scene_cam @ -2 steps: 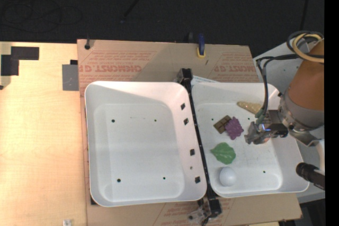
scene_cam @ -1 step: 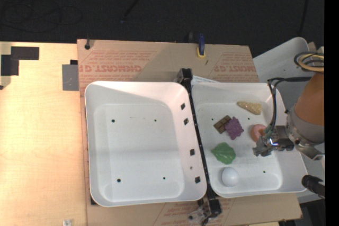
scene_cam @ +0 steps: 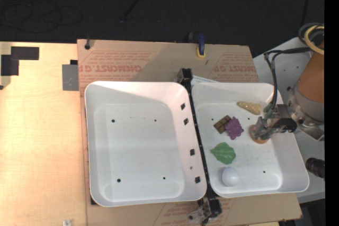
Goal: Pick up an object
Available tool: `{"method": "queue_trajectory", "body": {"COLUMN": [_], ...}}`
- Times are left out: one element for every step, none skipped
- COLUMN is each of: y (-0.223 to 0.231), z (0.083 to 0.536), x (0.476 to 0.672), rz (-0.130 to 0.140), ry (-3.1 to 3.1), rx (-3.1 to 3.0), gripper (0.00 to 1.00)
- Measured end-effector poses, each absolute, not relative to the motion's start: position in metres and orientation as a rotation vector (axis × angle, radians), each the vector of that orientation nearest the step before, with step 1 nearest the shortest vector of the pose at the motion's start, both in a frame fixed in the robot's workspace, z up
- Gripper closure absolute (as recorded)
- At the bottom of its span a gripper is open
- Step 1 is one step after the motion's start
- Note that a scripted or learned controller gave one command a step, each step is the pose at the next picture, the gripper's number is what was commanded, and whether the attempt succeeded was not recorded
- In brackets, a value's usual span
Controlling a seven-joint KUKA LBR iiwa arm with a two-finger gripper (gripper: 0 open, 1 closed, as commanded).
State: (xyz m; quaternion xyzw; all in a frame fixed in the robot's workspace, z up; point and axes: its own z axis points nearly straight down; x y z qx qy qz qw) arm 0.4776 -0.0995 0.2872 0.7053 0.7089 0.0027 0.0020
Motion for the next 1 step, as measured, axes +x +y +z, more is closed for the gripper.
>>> {"method": "queue_trajectory", "body": {"y": [-0.1577], "z": [0.2058], "x": [0.4758], "rz": [-0.011], "ry": [2.221], "rx": [2.232], "gripper": [1.0]}}
